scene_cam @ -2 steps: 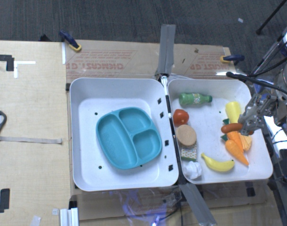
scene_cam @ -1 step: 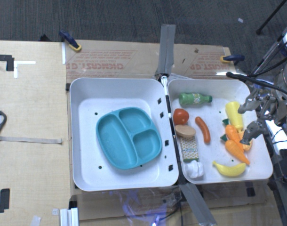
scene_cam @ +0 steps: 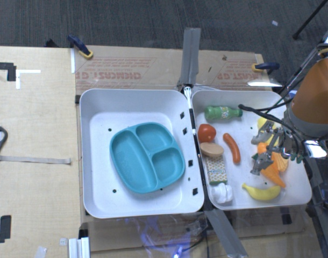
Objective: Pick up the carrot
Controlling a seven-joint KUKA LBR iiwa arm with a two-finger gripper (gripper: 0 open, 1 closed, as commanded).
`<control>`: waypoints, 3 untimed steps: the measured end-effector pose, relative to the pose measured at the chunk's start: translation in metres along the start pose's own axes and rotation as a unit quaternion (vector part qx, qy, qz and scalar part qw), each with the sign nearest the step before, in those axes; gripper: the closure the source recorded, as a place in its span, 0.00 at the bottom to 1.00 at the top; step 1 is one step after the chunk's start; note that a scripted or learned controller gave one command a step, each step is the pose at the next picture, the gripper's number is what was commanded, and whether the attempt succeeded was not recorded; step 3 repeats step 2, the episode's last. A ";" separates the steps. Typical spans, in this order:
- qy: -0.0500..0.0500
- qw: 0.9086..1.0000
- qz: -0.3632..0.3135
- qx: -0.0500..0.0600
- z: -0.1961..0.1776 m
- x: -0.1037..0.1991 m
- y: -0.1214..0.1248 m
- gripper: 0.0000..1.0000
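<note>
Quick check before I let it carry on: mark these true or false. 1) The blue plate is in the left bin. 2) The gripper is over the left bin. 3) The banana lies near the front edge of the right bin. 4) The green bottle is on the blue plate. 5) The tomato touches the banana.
1) True: the blue plate lies in the left bin.
2) False: the gripper is over the right bin, by the carrot.
3) True: the banana lies there.
4) False: the green bottle lies in the right bin.
5) False: the tomato is well apart from the banana.
</note>
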State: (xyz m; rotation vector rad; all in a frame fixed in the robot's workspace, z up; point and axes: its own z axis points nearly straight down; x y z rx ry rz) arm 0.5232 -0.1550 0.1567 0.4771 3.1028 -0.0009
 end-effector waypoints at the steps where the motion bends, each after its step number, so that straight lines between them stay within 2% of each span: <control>1: 0.000 0.999 -0.044 -0.001 0.065 -0.038 -0.045 0.00; 2: -0.003 0.999 -0.045 0.000 0.054 -0.040 -0.044 1.00; 3: -0.003 0.999 -0.045 0.000 0.054 -0.040 -0.044 1.00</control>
